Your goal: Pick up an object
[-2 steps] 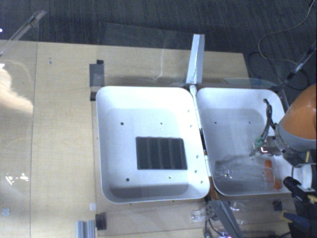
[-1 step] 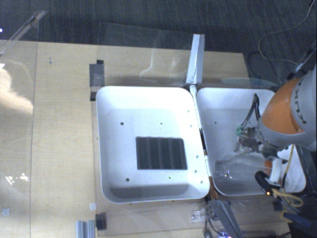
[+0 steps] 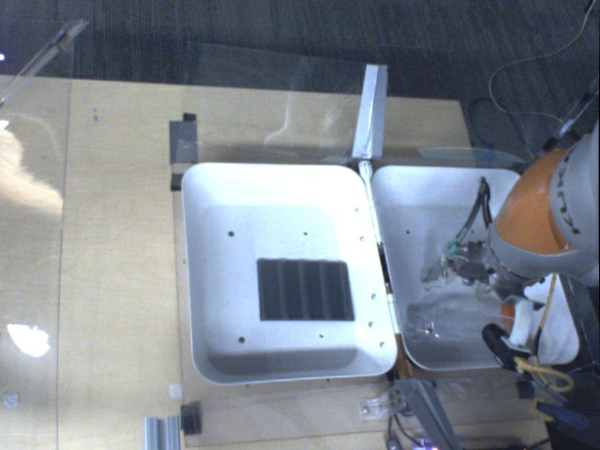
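A dark ribbed mat (image 3: 305, 290) is lying in the left bin (image 3: 206, 251). The arm (image 3: 553, 214) is leaning over the right bin (image 3: 412, 204), covering much of it. The gripper (image 3: 459, 262) is hanging low there; its state cannot be told, nor any object made out.

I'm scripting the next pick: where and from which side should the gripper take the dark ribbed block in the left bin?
Probably from straight above. The dark ribbed block lies flat mid-floor in the left bin, away from every wall. Close the fingers across its shorter span, on the far and near long edges; the ridged top offers no hold. The gripper hangs over the right bin.
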Robot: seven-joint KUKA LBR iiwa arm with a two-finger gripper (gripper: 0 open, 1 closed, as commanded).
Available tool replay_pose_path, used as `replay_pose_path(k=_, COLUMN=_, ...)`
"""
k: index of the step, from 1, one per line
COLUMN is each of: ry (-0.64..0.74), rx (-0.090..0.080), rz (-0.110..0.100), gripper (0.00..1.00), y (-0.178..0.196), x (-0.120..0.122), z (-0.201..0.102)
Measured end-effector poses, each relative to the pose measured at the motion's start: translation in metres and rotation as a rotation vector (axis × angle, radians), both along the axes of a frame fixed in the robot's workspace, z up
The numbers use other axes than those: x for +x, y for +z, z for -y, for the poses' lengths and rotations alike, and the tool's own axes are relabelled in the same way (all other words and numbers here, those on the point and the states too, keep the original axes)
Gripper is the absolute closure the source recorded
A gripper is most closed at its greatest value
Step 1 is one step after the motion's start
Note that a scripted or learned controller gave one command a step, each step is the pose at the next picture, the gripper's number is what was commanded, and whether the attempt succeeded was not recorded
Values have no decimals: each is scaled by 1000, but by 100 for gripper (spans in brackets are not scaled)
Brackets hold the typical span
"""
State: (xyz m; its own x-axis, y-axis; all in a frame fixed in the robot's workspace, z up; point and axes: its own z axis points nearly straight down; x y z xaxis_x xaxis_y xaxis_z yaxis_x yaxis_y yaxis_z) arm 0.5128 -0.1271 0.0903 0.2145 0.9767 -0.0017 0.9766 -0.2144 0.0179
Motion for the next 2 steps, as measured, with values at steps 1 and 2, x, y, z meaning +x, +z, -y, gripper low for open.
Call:
replay_pose_path(k=1, ry=4, rx=5, rz=-5, gripper=0, y=-1, x=10, z=6)
replay_pose_path(k=2, ry=86, rx=3, rz=-6, gripper=0, y=-2, x=87, z=0)
